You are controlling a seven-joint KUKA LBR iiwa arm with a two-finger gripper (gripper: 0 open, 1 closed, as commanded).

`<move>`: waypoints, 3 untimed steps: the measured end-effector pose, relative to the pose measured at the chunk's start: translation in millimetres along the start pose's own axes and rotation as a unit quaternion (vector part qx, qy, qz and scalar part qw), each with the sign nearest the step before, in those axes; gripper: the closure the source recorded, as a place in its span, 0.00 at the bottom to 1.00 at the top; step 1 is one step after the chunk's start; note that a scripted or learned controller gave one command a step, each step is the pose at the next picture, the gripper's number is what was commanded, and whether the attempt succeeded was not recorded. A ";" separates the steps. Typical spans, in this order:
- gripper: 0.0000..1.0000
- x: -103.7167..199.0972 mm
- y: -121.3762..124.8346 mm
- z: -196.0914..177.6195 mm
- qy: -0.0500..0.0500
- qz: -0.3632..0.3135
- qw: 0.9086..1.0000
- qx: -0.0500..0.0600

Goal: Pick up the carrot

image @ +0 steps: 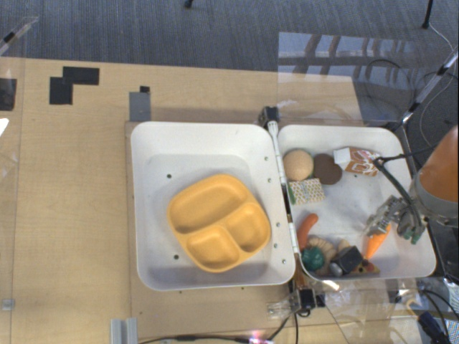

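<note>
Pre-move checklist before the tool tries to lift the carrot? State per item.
1. Carrot located in the right bin, near its right wall: ok.
2. Tool over the carrot's upper end: ok.
3. Carrot seated between the tool's grip: cannot tell, clutter and blur hide it.
4. Neighbours clear: the red chilli and dark block lie left of the carrot, apart from it: ok.
5. Black cable runs close above the tool: not ok, snag risk.
6. Yellow plate sits in the left bin, out of the way: ok.
</note>
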State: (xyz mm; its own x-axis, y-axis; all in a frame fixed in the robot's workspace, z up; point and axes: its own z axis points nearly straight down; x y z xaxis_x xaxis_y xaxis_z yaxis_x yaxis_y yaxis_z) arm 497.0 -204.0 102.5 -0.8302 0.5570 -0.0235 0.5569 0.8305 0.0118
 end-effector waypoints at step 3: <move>1.00 21.9 33.2 -0.3 -0.002 -0.007 1.000 0.000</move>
State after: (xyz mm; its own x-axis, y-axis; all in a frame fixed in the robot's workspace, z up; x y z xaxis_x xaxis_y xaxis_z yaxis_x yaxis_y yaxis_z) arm 497.3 -164.2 102.7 -0.8380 0.5450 -0.0276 0.5449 0.8384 0.0110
